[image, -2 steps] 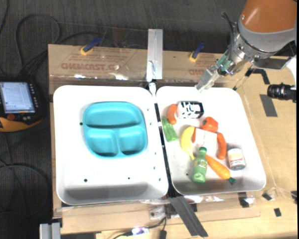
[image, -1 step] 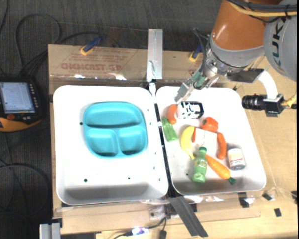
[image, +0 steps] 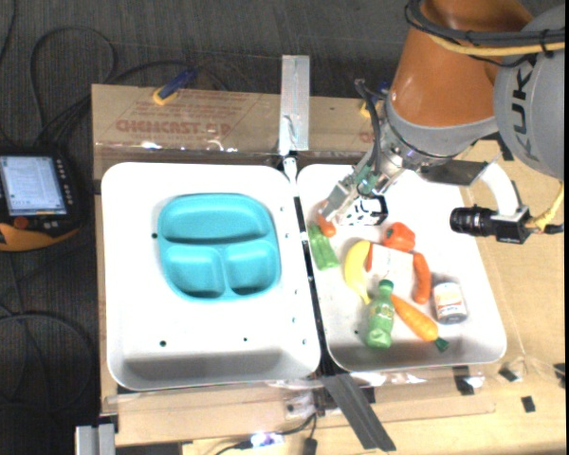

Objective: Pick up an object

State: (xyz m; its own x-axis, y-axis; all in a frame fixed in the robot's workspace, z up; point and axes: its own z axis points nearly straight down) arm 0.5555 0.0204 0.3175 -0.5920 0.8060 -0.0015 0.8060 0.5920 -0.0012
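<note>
My gripper (image: 339, 200) reaches down into the far left part of the right bin (image: 484, 344), slanting toward the divider. Just below its tip lies a small orange piece (image: 325, 226); I cannot tell whether they touch. A green block (image: 322, 252) lies beside the divider under that piece. Further in are a yellow banana (image: 357, 265), a green bottle (image: 381, 317), a carrot (image: 417, 320), a red-orange pepper (image: 399, 236), an orange sausage shape (image: 422, 273) and a small can (image: 449, 302).
The left bin (image: 142, 339) holds a blue divided tray (image: 218, 245). A black camera unit (image: 488, 221) sticks out over the right bin's far right edge. Cardboard (image: 180, 121) lies behind the bins, and a pendant (image: 27, 190) sits at far left.
</note>
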